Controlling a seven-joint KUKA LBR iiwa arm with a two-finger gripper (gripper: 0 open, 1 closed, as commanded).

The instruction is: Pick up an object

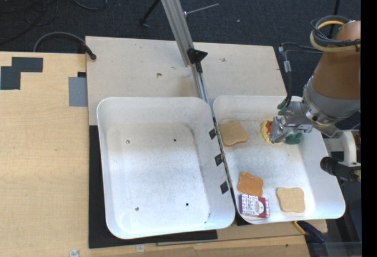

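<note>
While the desk (141,73) carries two white bins side by side, the work sits in the one that the claw (285,130) has reached into, the right bin (330,206); the left bin (153,173) lies well off on the far side of the divider from the claw. Whether the claw is spread or pressed together I cannot tell, since its tips blur into what lies under it.

Going down in size, a tan toast-shaped piece (233,132) lies left of the claw, near it but apart. A second, paler toast piece (291,199) lies toward the near rim, almost straight below the claw in the view. An orange-brown slab (251,183) lies below and left of the claw, touching or just overlapping a small printed packet (254,206) nearer the rim. Smallest is a yellow and red object (270,131), right against the claw's left side, partly hidden by it; it looks like the thing being gone for.

All of these look like light toy food: probably stiff enough not to crush, smooth, and lying flat, so likely to skid. I would judge the yellow piece best taken across its narrow width, pressing down so it cannot slip sideways.
</note>
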